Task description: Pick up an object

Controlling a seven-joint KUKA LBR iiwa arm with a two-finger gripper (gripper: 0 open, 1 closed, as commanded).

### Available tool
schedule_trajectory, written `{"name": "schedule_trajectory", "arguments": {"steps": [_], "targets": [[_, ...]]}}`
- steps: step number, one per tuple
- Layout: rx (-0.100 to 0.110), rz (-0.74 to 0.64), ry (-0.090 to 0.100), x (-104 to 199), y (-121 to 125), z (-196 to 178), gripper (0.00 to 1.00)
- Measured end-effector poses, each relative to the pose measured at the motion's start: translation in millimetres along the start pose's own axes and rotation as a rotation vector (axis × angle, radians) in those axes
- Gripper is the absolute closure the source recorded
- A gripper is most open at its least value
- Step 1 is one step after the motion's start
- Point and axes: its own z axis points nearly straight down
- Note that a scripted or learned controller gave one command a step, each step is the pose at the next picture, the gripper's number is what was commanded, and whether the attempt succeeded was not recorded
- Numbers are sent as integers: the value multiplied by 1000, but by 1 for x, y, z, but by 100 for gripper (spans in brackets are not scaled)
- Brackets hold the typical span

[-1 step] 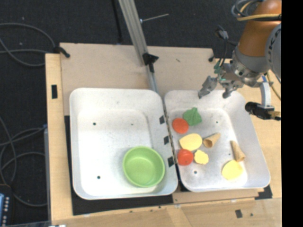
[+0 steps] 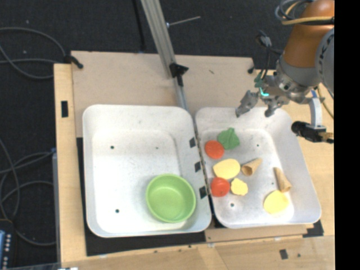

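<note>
Gripper point(image 2: 257, 104) is hovering over the far rim of the right bin point(image 2: 298, 151), at about 1 o'clock in the view, fingers spread apart with nothing between them. Arm point(image 2: 306, 44), grey with an orange band, is reaching in from 3 o'clock.

Open room: the far half of the right bin under the gripper is lying bare, and the toys are sitting closer to the near and middle part. Rims of the two bins are running side by side down the middle, nearly touching. A metal pole point(image 2: 160, 38) is slanting up from the bins' far junction toward 12 o'clock. Black cables point(image 2: 22, 49) are trailing on the dark floor at 9 o'clock.

Left bin point(image 2: 112, 145) is holding a green bowl point(image 2: 170, 198) at its near right corner, close to the rim.

Right bin is holding a green toy point(image 2: 228, 138) nearest the gripper, at 7 o'clock from it. A red ball point(image 2: 214, 149) is sitting just beside it at 8 o'clock. A yellow piece point(image 2: 226, 168) is lying mid-bin, touching a tan cone point(image 2: 251, 166) at its 3 o'clock. A second red ball point(image 2: 219, 187) and a small yellow piece point(image 2: 239, 188) are sitting side by side nearer. A second tan cone point(image 2: 282, 180) is lying toward the right wall, with a yellow disc point(image 2: 275, 202) just beside it at 6 o'clock.
</note>
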Motion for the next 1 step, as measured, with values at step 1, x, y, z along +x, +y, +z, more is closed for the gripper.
{"name": "schedule_trajectory", "arguments": {"steps": [1], "targets": [[5,4,-1,0,-1,63,0]]}}
